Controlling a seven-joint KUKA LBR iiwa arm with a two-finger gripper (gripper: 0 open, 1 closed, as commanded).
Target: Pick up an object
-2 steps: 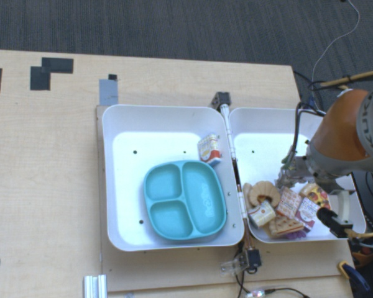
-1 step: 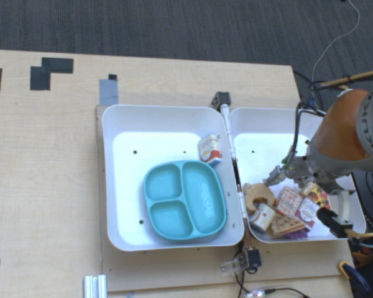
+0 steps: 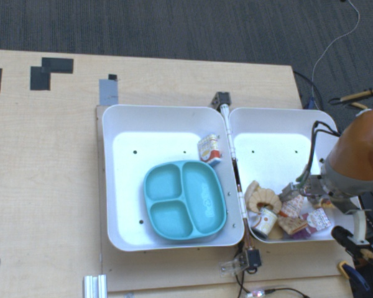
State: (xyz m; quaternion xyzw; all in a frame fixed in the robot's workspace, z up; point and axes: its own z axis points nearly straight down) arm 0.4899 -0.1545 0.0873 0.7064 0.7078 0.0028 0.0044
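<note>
White plastic dominates my view: two shallow bins sit side by side on the pale wooden bench (image 3: 43, 179). The left bin (image 3: 121, 166) holds a blue divided plate (image 3: 185, 200), lying flat toward the near side, probably just clutter to be worked around, and a small white-and-red packet (image 3: 209, 148) resting off the plate's far edge near the dividing wall.

From the right, I see the grey arm with its orange band (image 3: 360, 151) leaning over the right bin (image 3: 267, 148), wrist low above the near corner where the candidates are heaped. That placement reads to me as an approach to the pile.

The pile itself is a tan, bread-like piece (image 3: 262, 198), a small white cup or tub (image 3: 265, 222) on its side against the near rim, and some red-and-white wrapped items (image 3: 304, 219) touching one another.

The gripper (image 3: 298, 191) sits at the pile's edge, but its dark metal merges with the wrappers, so I cannot tell how the jaws stand, nor whether anything is between them. The arm's body cuts off the bin's right wall.
</note>
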